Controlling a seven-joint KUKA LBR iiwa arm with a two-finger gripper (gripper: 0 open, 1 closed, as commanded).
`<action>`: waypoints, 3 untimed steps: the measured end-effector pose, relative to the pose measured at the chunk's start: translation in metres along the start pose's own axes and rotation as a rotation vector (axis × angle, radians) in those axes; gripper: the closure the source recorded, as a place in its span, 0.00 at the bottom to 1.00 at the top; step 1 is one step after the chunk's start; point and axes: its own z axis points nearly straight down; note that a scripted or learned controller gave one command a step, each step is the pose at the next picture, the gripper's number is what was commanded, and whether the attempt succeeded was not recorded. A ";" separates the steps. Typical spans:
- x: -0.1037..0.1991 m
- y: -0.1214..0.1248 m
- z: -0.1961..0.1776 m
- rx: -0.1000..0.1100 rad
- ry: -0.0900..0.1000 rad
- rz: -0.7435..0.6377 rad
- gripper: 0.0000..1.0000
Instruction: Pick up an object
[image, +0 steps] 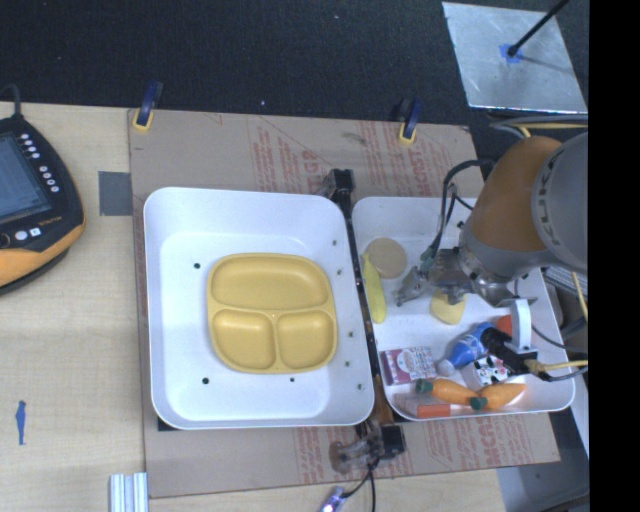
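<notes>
While reaching in from the right, arm (520, 215) over right bin (400, 207), tool (428, 283) low inside its middle. Fingers spread a little, nothing seen between them; tip detail blurry, so possibly touching bin floor. Yellow block (448, 308) just beside tool, on its right. Tan round lid (386, 257) and long yellow piece (374, 290) just left of tool, by the bin's left wall. At the near end: red-white packet (407, 364), blue bottle (466, 350), carrot (458, 392), black-white toy (489, 372). Left bin (170, 300) carrying yellow divided plate (272, 311). Pendant (28, 205) on tabletop (60, 340) at far left.
</notes>
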 end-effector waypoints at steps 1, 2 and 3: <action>-0.046 0.084 -0.001 -0.003 0.001 0.003 0.00; -0.066 0.023 0.000 0.000 0.000 0.003 0.00; -0.072 0.085 -0.001 -0.003 0.001 0.005 0.00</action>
